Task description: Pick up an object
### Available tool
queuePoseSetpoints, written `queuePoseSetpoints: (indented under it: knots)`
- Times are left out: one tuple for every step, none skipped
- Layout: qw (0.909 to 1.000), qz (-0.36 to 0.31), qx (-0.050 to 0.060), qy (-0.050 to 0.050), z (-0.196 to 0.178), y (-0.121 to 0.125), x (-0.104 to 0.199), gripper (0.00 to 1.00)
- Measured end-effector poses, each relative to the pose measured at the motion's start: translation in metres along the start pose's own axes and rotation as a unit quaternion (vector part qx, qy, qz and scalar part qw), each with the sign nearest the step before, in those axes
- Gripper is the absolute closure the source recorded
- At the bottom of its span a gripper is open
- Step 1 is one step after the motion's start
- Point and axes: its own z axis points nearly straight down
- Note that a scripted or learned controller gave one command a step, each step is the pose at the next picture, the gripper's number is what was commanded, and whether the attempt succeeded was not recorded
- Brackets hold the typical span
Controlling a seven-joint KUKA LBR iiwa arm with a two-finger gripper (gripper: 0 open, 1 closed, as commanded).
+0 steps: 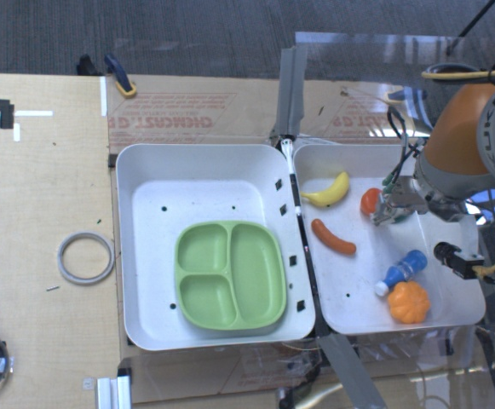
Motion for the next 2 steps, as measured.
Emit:
queuePoseSetpoints:
  knots:
    - [1.0000, -0.003, 0.007, 0.001, -0.084, 0.029, 0.117, 1.00]
    - [1.0000, -0.003, 0.007, 0.000, -0.083, 0.080, 0.110, 1.00]
